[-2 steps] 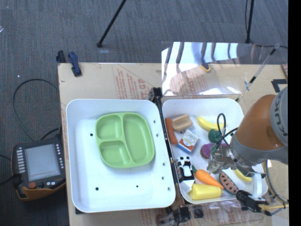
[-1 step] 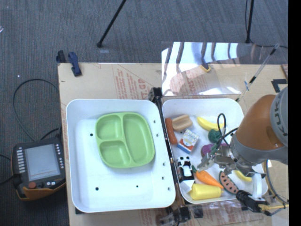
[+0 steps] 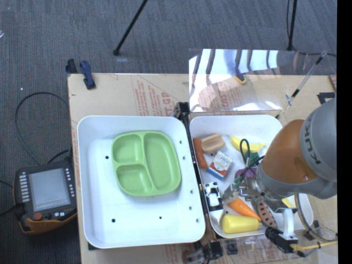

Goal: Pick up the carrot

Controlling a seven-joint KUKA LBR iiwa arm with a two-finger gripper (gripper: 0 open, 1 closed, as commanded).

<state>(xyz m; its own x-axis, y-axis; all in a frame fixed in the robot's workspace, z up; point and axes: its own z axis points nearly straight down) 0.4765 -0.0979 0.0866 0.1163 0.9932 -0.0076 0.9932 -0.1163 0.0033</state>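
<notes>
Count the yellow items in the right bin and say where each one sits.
2 visible. A yellow block lies at the near edge, just below the carrot. A yellow banana-like piece lies toward the far side. The arm covers part of the bin, so more may be hidden.

Two shallow white bins sit side by side on the table: the left bin (image 3: 93, 147) and the right bin (image 3: 275, 122). The left bin holds one green divided plate (image 3: 146, 163) with three compartments. The right bin holds one carrot (image 3: 243, 208), one yellow block-shaped toy (image 3: 240, 224), one bread roll (image 3: 213, 143), one orange-red sausage-like piece (image 3: 199, 152), one small printed carton (image 3: 221, 164) and one small black-and-white toy (image 3: 212, 193). More pieces lie under the arm, too hidden to count. Beside the table lies one control pendant (image 3: 46, 196).
</notes>
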